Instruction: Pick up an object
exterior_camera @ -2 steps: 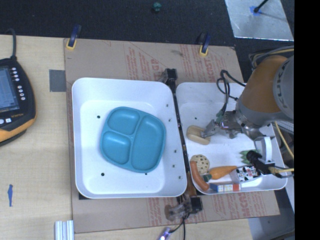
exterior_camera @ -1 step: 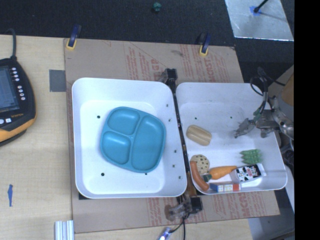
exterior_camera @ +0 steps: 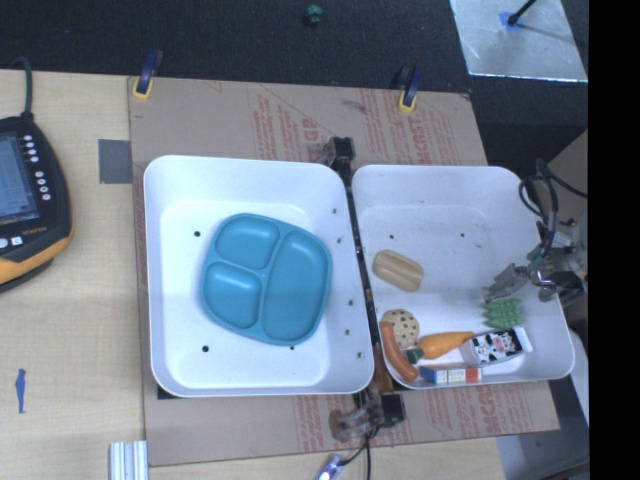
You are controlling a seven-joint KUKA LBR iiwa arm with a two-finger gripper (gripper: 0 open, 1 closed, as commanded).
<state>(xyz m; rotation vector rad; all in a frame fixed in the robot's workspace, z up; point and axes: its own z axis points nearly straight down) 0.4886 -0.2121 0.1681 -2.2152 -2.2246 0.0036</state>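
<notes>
The end effector [exterior_camera: 510,286] hangs low over the right edge of the right bin [exterior_camera: 440,183], placed there, I judge, because the pickable things sit bunched in that bin's near corner. Whether it is open or closed cannot be told from this angle, and nothing shows in its grip.

Just below it lies a small green toy [exterior_camera: 502,313], the closest candidate, and beneath that a black-and-white carton [exterior_camera: 497,346]. To its lower left rest a toy carrot [exterior_camera: 442,344], a spotted cookie [exterior_camera: 400,325] and a hot dog [exterior_camera: 396,356]; a tan bread roll [exterior_camera: 397,269] lies to its left.

Well to its left, the other bin [exterior_camera: 175,183] holds a blue divided plate [exterior_camera: 266,279], too broad and flat for an easy grasp.
</notes>
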